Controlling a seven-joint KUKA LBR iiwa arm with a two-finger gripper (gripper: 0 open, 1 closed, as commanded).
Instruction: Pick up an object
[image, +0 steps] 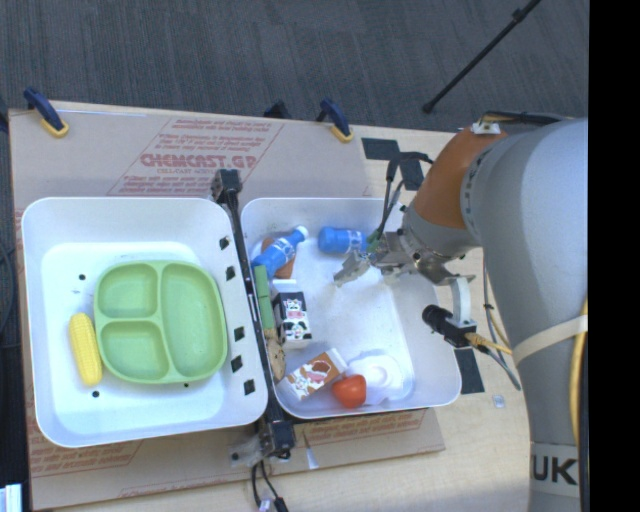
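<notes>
The gripper (352, 268) hangs over the right bin (440, 385), and I cannot tell how its jaws stand. Just beyond them lies a blue object (340, 240); a blue bottle (278, 250) lies off to their left. On the near side sit a small carton (292, 318), a brown carton (311, 376) and a red tomato (349, 391). Farther left, the other bin (45, 225) holds a green tray (160, 321) and a corn cob (84, 348).
</notes>
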